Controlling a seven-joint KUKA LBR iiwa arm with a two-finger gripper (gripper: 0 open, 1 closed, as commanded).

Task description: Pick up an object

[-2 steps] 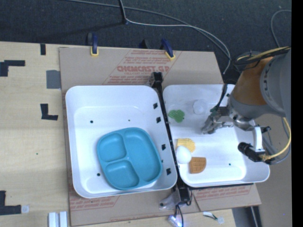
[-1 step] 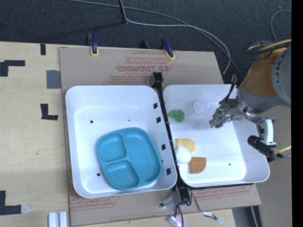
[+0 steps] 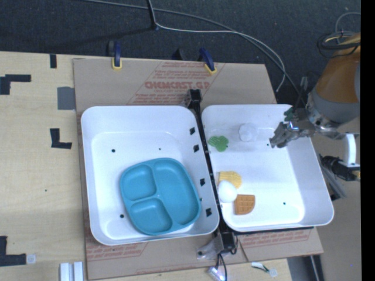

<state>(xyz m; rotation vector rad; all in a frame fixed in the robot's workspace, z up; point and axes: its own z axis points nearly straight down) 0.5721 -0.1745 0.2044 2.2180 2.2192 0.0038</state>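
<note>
The right bin [image 3: 293, 174] holds a green leafy piece [image 3: 218, 143] near its left wall, a pale clear round thing [image 3: 246, 133] at the back, a yellow ridged piece [image 3: 229, 177], a white egg-like ball [image 3: 227, 191] and an orange waffle-like square [image 3: 244, 204] at the front left. My gripper [image 3: 282, 136] hangs over the right bin's back right part, to the right of the clear round thing and apart from it. Its dark fingers point down and left with a small gap and nothing between them.
The left bin [image 3: 99, 133] holds a blue divided plate [image 3: 159, 195]. A black divider clip strip [image 3: 202, 151] runs between the bins. Cardboard [image 3: 170, 81] lies under both bins, with clamps at its back edge. A cable [image 3: 205, 22] crosses the dark floor behind.
</note>
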